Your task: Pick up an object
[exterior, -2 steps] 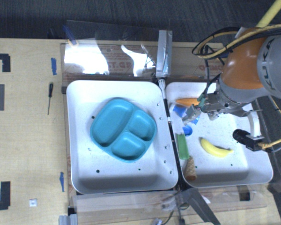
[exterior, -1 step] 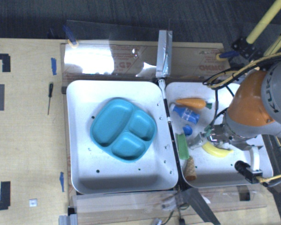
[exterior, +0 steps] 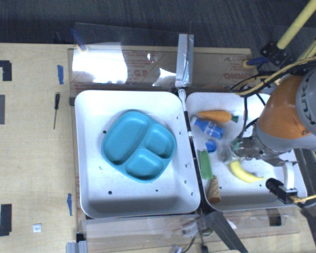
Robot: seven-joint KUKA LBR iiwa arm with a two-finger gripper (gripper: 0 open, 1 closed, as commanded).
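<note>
Camera view: grey two-finger gripper (exterior: 241, 151) hangs above curved yellow plastic banana (exterior: 244, 173); wrist hides it, grip state unreadable.

Black letters "KU" stand on the grey arm (exterior: 309, 96) at the right edge, just above the orange band (the rest of the word is cut off by the frame). Reddish print runs along the brown board (exterior: 221, 67) behind the far side of the bins, too small to read.
</note>
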